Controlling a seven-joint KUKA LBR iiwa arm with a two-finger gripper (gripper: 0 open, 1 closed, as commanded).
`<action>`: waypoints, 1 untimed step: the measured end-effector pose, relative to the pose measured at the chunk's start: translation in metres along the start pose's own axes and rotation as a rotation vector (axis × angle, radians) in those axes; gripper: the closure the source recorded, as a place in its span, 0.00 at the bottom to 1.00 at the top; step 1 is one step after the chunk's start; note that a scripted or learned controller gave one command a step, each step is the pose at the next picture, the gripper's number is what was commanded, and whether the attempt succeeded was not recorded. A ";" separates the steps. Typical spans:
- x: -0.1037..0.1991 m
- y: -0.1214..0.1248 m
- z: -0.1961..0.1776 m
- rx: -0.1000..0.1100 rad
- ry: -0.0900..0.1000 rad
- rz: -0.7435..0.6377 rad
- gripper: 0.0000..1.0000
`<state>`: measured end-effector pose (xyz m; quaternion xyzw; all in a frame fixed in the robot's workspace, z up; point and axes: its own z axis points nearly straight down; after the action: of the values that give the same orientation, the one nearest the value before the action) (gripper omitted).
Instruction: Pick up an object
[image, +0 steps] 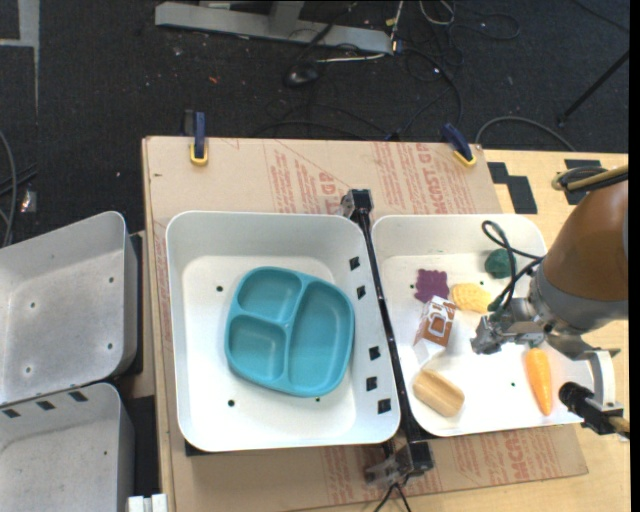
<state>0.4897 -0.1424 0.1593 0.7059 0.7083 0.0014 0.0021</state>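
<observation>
Since pincer (487, 335) is lowered at frame right beside brown packet (438, 322), pick is judged imminent; pincer state cannot be told.

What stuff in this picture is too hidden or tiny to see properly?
- Claw: small and dark in the camera view; whether it is open or shut cannot be told.
- Green toy: partly covered by a black cable.
- Brown packet: its print is too small to read.
- Right bin: its far right side is hidden under the arm.
</observation>
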 end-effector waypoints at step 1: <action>0.000 0.006 -0.043 0.000 -0.001 0.000 1.00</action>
<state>0.4954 -0.1419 0.2023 0.7059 0.7083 0.0012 0.0023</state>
